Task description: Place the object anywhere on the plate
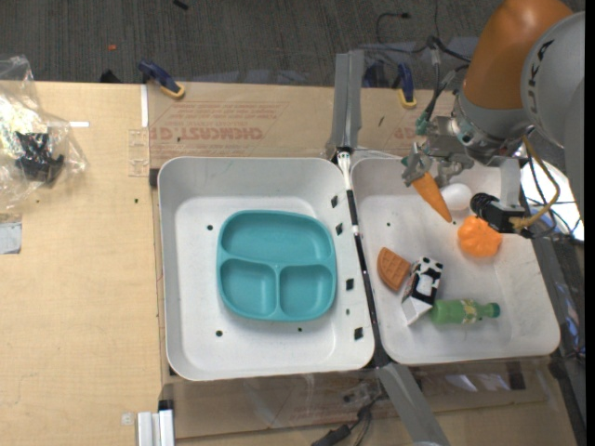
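Note:
A teal three-compartment plate (276, 265) lies in the left bin (186, 277). Over the far-left part of the right bin (521, 342), my gripper (420, 168) is shut on the thick end of an orange carrot (433, 196). The carrot slants down and to the right, with its tip near a white egg (456, 195). The gripper is to the right of the plate, beyond the divide between the bins.
The right bin also holds an orange fruit (479, 238), a brown waffle piece (393, 268), a cow-patterned carton (424, 288) and a green bottle (465, 312) lying on its side. A plastic bag (33, 142) lies on the bench at the far left.

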Robot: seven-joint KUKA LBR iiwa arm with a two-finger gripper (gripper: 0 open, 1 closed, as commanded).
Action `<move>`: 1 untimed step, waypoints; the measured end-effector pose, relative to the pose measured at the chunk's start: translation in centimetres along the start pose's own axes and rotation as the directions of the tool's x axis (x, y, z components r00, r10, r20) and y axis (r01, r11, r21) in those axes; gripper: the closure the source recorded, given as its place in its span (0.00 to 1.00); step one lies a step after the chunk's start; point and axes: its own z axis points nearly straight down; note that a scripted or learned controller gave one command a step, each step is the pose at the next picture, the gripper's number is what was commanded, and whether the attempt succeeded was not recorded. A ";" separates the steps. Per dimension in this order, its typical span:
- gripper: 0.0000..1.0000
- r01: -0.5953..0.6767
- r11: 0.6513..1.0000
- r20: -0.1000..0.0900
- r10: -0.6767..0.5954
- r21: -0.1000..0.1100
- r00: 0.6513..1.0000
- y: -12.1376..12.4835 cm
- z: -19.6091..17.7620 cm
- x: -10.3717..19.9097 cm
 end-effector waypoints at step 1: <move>1.00 0.064 0.998 -0.001 -0.064 0.002 0.998 -6.2 0.9 9.5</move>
